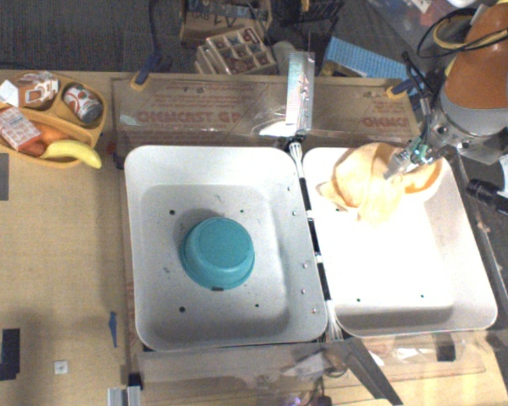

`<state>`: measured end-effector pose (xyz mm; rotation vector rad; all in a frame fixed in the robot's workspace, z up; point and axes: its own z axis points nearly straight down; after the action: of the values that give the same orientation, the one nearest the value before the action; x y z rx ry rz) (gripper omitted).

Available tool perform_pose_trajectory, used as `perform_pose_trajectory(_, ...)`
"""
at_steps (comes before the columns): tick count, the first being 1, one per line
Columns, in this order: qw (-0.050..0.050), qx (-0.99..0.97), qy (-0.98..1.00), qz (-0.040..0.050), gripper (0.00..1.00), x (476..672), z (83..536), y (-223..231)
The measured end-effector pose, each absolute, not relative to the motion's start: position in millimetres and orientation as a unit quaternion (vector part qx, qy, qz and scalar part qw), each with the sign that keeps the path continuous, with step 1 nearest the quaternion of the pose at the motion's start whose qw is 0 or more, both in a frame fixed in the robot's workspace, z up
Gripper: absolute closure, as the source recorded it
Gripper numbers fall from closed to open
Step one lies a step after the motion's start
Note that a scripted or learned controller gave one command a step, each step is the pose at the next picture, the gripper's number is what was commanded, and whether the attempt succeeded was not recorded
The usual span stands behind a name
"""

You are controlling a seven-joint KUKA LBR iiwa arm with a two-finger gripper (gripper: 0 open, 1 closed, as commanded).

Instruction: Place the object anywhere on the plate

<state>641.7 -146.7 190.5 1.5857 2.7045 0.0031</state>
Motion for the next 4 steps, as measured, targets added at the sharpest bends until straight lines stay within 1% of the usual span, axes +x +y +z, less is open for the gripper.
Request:
perform_pose_trajectory(1, 0.003, 0.507, 0.862, 0.0005, 1.0, 642.3, 226, -150)
perform_pose_trajectory(2, 0.001, 0.327, 0.945, 0.0004, 1.0, 625.5, 225, -95)
perform_pose_trajectory(3, 0.001, 0.133, 0.991, 0.0007, 1.0, 618.4, 236, -46)
perform_pose_trajectory(4, 0.002, 0.002, 1.0, 0.0006, 1.0, 606.4, 233, -7)
